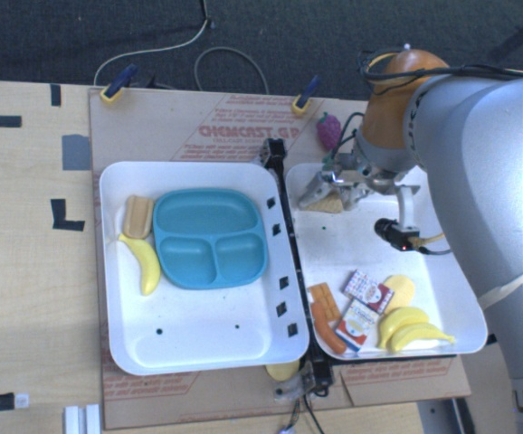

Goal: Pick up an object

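A: What sits under the grey arm's two-finger gripper (334,186)?

B: A small tan wedge-shaped piece (328,203), pale brown like a slice of bread, lying at the far left corner of the right shallow white bin (442,269), close to the black divider between the bins.

A: And the fingers?

B: They hang low over that wedge and seem to touch its top. How far apart they stand, I cannot tell; the metal parts blur together there. Nothing is plainly held between them.

A: What else is in that bin?

B: Near the front: yellow plastic bananas (410,328), a small red-and-white patterned box (365,288), and an orange stick-shaped piece (324,311).

A: The left white bin (189,342)?

B: A blue three-compartment plastic tray (211,238), with a single yellow banana (146,262) just left of it
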You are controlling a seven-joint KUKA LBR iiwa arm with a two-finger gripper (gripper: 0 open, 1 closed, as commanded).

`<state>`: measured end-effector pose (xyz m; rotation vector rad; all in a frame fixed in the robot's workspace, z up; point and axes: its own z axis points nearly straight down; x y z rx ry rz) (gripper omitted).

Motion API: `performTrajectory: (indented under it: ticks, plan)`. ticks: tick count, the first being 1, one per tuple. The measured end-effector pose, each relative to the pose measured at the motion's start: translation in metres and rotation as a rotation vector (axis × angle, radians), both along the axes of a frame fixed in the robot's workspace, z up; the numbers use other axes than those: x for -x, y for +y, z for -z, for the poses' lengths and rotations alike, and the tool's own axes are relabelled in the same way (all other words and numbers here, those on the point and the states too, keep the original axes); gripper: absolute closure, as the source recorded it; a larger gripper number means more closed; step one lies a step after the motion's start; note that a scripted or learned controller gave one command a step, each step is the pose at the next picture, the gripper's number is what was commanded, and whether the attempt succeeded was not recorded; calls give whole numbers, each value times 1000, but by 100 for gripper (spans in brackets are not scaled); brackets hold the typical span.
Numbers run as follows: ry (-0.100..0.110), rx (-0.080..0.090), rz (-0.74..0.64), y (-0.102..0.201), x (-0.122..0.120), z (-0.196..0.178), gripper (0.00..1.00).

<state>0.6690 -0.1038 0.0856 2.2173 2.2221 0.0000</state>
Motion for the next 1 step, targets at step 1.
performTrajectory:
  ticks: [1]
  plan:
    - [-1,1,-1,0,0,-11,100]
